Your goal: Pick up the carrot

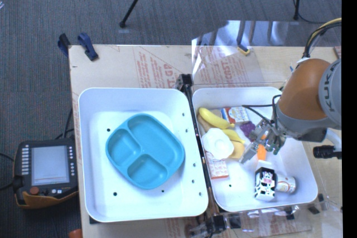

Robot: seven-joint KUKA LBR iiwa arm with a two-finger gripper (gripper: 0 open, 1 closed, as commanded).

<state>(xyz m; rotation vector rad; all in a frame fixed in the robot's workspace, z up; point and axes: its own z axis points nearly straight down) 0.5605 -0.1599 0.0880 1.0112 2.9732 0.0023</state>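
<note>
The carrot is a small orange piece in the right bin, just right of the bin's middle. My gripper hangs directly over it, reaching in from the right below the orange wrist band. Its fingers are open and stand on either side of the carrot, with a visible gap to it. The carrot's upper end is hidden under the gripper body.
Packed around the carrot are a yellow banana, a white round item, a purple item, a small box, a red-and-white packet, a cow-print carton and a can. The left bin holds a blue divided plate.
</note>
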